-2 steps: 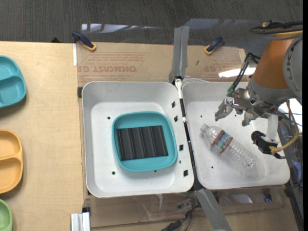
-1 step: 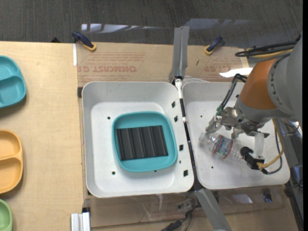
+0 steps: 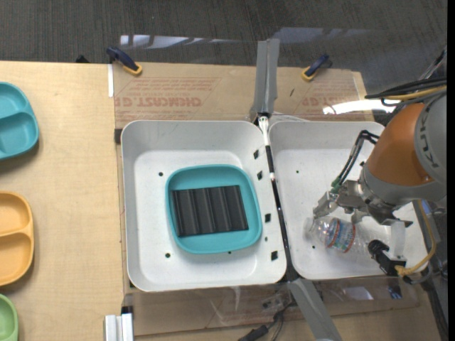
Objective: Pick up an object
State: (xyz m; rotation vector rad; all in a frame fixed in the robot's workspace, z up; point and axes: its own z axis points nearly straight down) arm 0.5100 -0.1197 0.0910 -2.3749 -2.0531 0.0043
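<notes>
Jaws (image 3: 334, 215) low in the right bin (image 3: 298, 155), straddling a clear plastic bottle (image 3: 334, 234) lying just below them. Can't tell their opening or any grip. Placement suggests a grasp attempt.

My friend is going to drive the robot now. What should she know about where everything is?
Claw: down in the right bin, just above a clear plastic bottle. I cannot tell if it is open or shut, or if it has the bottle.
Bottle: lying in the right bin, near its front edge, right under the claw.
Left bin: holds a teal tray with a dark ribbed insert.
Done: the arm has reached the bottle.
Left: nothing looks lifted yet. The bottle needs to be gripped and raised. Check the grip before lifting.
</notes>
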